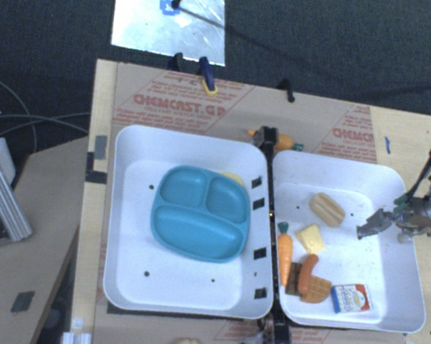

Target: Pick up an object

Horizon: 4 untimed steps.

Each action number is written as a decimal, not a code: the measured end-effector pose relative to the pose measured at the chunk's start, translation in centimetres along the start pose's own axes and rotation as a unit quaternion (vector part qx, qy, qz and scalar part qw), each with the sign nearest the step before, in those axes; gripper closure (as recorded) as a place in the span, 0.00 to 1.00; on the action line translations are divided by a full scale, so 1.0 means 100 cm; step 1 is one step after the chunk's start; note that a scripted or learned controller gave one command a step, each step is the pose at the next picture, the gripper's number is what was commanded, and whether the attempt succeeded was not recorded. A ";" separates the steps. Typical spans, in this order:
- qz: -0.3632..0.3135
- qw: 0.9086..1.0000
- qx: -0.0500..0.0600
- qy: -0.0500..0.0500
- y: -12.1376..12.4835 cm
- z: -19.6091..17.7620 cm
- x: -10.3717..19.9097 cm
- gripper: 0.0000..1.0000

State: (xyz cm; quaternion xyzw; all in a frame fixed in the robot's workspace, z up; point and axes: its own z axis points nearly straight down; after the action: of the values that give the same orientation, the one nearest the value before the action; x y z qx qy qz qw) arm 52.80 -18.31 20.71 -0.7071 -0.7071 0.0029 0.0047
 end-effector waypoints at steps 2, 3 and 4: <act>0.000 1.000 -0.004 -0.001 0.007 0.053 -0.006 0.00; -0.001 1.000 -0.004 -0.001 -0.002 0.102 -0.002 0.00; -0.001 1.000 -0.005 -0.001 -0.001 0.124 -0.002 0.00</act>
State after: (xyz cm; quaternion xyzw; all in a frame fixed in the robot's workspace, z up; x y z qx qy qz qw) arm 52.56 -18.44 8.34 -0.7067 -0.7075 0.0001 0.0007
